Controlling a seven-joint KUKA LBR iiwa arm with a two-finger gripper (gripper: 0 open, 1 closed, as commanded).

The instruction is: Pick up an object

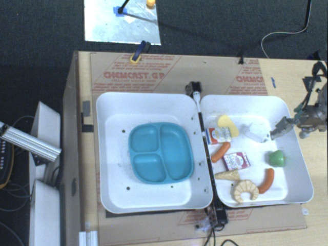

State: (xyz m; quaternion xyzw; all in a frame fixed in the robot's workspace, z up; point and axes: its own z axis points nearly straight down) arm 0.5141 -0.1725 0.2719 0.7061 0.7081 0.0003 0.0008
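The likeliest target is the green ball-shaped fruit (277, 158), perhaps a lime or small apple, lying in the right bin (294, 191) near its right wall. It is round, so it has no long axis to line up with. The gripper (283, 127) sits just above and slightly right of it in the camera view, over the bin's upper right area, so the fruit lies a short way toward the near edge of the bench from the tool. Whether the gripper is spread or pressed together I cannot tell; it reads as a dark wedge, and nothing is visibly pinched in it.

Just left of the gripper lies a pale, whitish object (254, 133), too washed out to name. Further left are a yellow piece (227, 123) and a small red-and-white carton (220, 135), then an orange sausage (221, 151) running diagonally. A second red-and-white packet (236, 161) lies near the bin's middle; its print is too small to read. Below it are a tan cone-like piece (228, 176), a croissant (245, 189) and another sausage (266, 180), long axis steeply tilted, just below the green fruit.

The left bin (110, 137) holds a blue divided plate (160, 152). The cardboard (169, 73) under the bins carries red lettering that looks like "CHEMCAST GP".
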